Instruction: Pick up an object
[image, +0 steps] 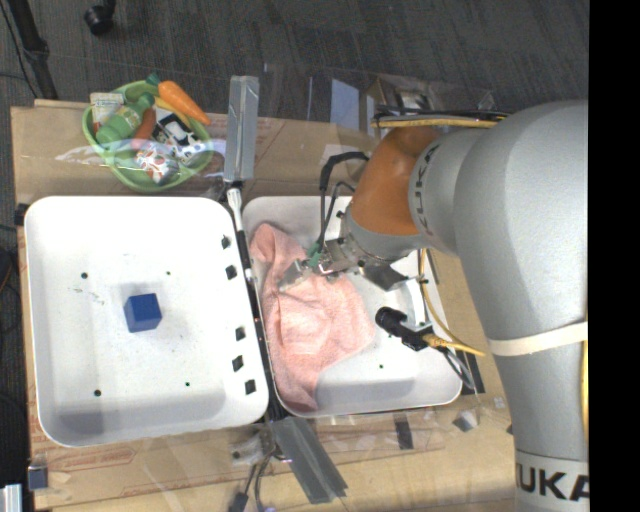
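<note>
we see gripper (300, 268) down on pink cloth (312, 325) in right bin (440, 385); grasp state unclear. cloth looks soft, light, floppy; we'd pinch a raised fold.

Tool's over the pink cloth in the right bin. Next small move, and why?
Probably a short straight descent onto the pink cloth, then a close. The tool sits at the cloth's upper edge in the right bin, where the fabric bunches into a fold that should be easy to pinch. The blue cube lies far off in the left bin, a much longer reach.
</note>
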